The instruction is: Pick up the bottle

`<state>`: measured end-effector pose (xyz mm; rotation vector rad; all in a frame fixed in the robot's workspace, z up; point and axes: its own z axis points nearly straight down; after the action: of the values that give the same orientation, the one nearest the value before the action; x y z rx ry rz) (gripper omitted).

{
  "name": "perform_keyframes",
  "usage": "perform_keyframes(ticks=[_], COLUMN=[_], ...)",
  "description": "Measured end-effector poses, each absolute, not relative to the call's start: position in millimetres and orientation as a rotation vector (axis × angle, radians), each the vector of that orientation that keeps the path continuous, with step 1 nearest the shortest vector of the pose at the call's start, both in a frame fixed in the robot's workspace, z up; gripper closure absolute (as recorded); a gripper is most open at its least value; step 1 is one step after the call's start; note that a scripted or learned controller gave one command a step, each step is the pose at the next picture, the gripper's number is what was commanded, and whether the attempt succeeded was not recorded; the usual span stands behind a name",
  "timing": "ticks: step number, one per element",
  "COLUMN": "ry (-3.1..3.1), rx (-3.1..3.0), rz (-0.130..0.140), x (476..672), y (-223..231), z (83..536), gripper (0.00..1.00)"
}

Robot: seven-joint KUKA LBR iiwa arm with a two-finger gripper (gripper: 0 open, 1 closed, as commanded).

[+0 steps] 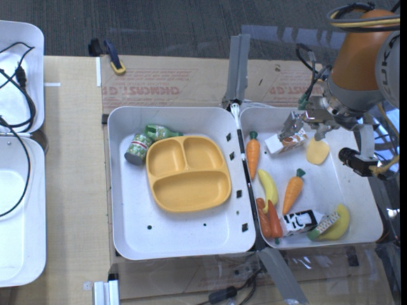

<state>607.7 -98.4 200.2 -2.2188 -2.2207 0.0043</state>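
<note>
I see the bottle (138, 149) lying on its side in the left bin (121, 189), wedged beside the yellow tray (189, 173), while my gripper (304, 124) hangs over the right bin (365, 199), well apart, jaws unreadable from here

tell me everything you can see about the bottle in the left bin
The bottle is small and green with a patterned label and a grey end. It looks plastic and lies on its side in the left bin's upper left corner, its side against the yellow divided plate. The tool is over the other bin, away from it.
</note>
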Motion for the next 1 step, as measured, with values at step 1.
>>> perform_keyframes(ticks=[1], ry=[-2.2], rx=[-2.238], rz=[0.004], x=[514.7], y=[-114.8], z=[115.7], gripper=[0.0])
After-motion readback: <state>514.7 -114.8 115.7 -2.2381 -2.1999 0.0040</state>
